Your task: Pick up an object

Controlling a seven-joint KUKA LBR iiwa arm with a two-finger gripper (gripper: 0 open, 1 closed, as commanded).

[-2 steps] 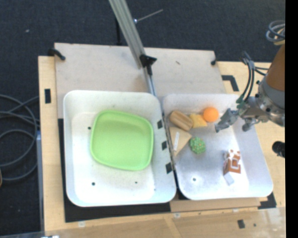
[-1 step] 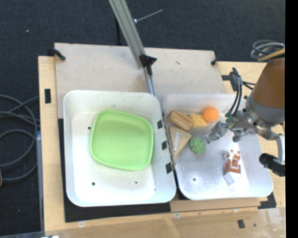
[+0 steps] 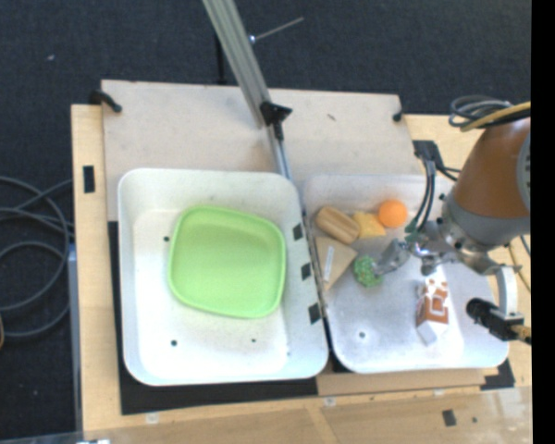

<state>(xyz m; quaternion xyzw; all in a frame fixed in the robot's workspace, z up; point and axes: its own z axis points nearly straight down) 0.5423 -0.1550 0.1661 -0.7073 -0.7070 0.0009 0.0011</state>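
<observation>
My claw (image 3: pixel 386 265) hangs over the right bin (image 3: pixel 388 354), touching the green toy (image 3: pixel 366 271); I cannot tell its opening. Crowding near the wooden block (image 3: pixel 337 224) risks a slipped, glancing grab.

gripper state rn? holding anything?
Gripper: cannot be told. It sits low in the right bin, right at a small green object, but the view doesn't settle a grasp.

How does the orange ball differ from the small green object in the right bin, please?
The orange ball is smooth, round and bright orange; the green object is bumpy and irregular. The ball lies nearer the bin's far wall, beside a yellow block; the green object lies nearer the middle, by the hand. Both are small.
</observation>
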